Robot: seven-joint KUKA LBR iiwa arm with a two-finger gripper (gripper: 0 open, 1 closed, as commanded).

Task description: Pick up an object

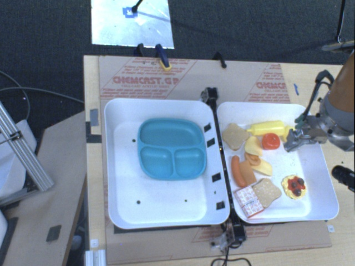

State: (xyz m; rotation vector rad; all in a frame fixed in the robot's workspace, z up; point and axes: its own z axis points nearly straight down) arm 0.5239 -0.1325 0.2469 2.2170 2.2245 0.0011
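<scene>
Tool (292, 141) just right of red tomato (270, 141), grip state unclear, yellow corn (268, 128) behind, bread slices near

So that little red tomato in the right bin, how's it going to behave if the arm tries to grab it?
The red tomato looks round and smooth, so it may roll or squirt sideways when pinched. It's probably light hollow plastic, likely rigid. It lies beside the yellow corn, which might block its rolling that way.

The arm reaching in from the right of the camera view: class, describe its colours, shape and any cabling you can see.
The arm has a rounded grey body with an orange band at its upper end. A thin dark cable loops up beside it. Its hand is a dark, compact metal piece.
</scene>
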